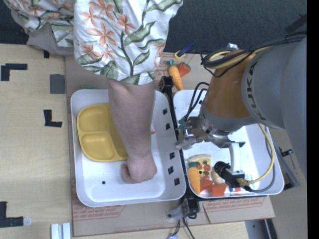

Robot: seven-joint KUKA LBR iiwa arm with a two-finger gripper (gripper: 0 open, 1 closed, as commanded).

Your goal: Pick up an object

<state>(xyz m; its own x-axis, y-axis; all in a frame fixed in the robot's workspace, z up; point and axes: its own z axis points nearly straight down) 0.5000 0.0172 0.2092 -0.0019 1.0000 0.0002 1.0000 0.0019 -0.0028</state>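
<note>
The grey and orange arm reaches over the right bin [271, 151] from the right. Its gripper [192, 139] hangs low over that bin's left side, close to the divider between the bins. Just below it, in the bin's front left corner, lie a pale pizza-like toy [199, 162], an orange carrot-shaped toy [193, 179] and a red block [218, 189]. Nothing shows between the gripper and these toys, and the wrist hides the gripper's tip.
A person's forearm and fist [137, 168] reach down into the left bin [94, 193], beside a yellow divided plate [97, 133]. Beyond the bins on the cardboard lie a toy carrot [175, 75] and a red piece [185, 69].
</note>
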